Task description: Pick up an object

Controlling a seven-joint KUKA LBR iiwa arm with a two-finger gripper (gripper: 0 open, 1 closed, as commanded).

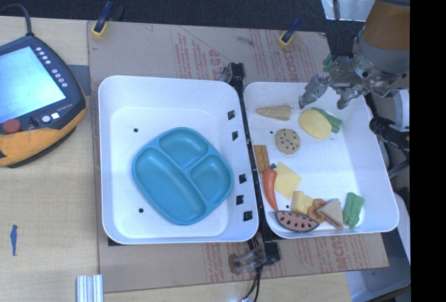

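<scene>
At the near edge of the right bin [380,154], around 5 o'clock in the view, a cluster of toy foods lies packed together: a watermelon slice [297,221], a sandwich wedge [332,212], a green pickle-like piece [353,208], a small yellow cheese block [302,201], a flat yellow piece [287,179] and a carrot [270,185]. These touch or overlap, so a grasp there would likely snag a neighbour.

The hand [327,95] hangs over the far part of that bin, toward 2 o'clock, its two fingers spread apart with nothing between them. Just below it at about 6 o'clock from the fingertips lies the yellow corn-like piece [316,123], the closest candidate and the likely target. It is rounded, pale yellow, with a green leafy end pointing toward 3 o'clock, and it rests free of its neighbours: the cookie [286,141] sits near at its 8 o'clock, the tan cone [274,112] at its 9 o'clock.

To do the step well, the hand should centre over the yellow body, not the green tip, straddle its narrow width, and descend until the fingers pass its widest part before closing; a rounded shape may squirt out otherwise.

The left bin [111,154] holds a blue divided plate [182,175].
</scene>
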